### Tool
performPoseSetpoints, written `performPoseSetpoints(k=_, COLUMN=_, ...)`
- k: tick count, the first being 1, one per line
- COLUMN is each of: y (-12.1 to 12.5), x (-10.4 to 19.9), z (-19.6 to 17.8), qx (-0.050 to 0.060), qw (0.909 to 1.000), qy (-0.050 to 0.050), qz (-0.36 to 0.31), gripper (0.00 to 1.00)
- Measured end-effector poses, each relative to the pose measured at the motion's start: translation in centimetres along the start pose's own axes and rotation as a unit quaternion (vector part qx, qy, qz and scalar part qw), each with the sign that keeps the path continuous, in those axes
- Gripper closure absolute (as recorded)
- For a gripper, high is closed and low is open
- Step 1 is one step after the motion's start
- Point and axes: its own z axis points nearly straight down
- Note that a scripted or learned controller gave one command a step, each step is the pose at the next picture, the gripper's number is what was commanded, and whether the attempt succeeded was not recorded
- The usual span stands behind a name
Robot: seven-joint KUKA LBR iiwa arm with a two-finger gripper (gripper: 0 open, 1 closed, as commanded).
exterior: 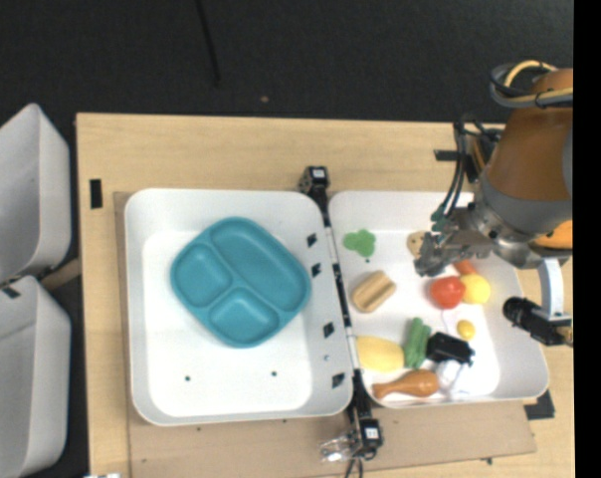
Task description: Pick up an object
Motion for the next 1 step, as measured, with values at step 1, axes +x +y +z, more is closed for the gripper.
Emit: performPoseSetpoints(k=1, y=-0.18, x=5.74, z=0.08, qx=0.001, qw=1.0, qy=0.0, qz=0.0, gripper=1.0)
